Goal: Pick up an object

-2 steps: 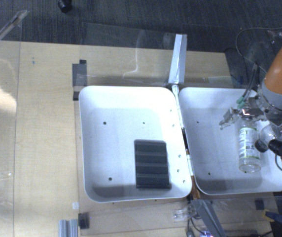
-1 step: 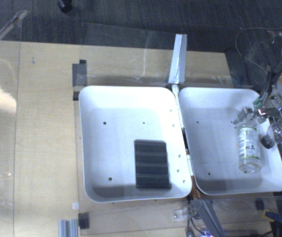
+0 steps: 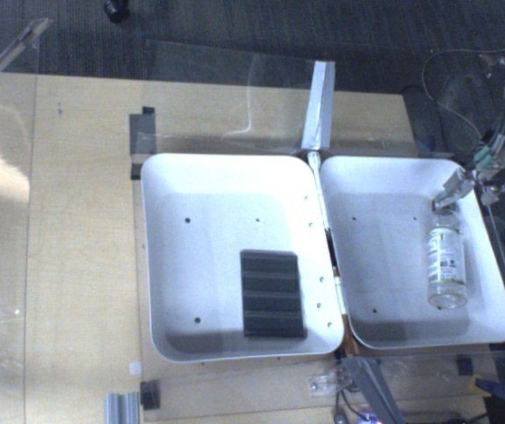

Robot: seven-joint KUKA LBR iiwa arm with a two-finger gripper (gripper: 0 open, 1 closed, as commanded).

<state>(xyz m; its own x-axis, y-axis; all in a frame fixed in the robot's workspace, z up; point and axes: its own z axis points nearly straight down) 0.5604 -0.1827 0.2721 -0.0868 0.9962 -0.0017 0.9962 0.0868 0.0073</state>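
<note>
A: What's the setting?

B: A pale wooden bench [image 3: 67,263] under a dark carpeted floor edge, with clear plastic sheeting across its left side. Two shallow white bins sit side by side on it, touching along their inner rims. A grey metal strip [image 3: 318,104] rises from the seam toward twelve o'clock.

A: And inside them?

B: The left bin [image 3: 169,184] has a black ribbed block [image 3: 273,294] lying flat, around five o'clock from that bin's middle, close to the near wall. The right bin [image 3: 367,193] holds a clear plastic bottle [image 3: 445,267] with a white label, lying on its side lengthwise at about four o'clock from that bin's centre, near the right wall.

A: Where's the arm?

B: It comes in from three o'clock, over the right bin's upper right corner. Little of it shows: thin linkage and cabling slanting down and left. The gripper [image 3: 448,198] is low at its tip, at roughly two o'clock in the right bin, just beyond the bottle's cap end at twelve o'clock from the bottle.

A: Gripping anything?

B: Nothing sits between its tips; the bottle lies on the bin floor. How wide it stands I cannot tell; it's too small and blurred.
</note>
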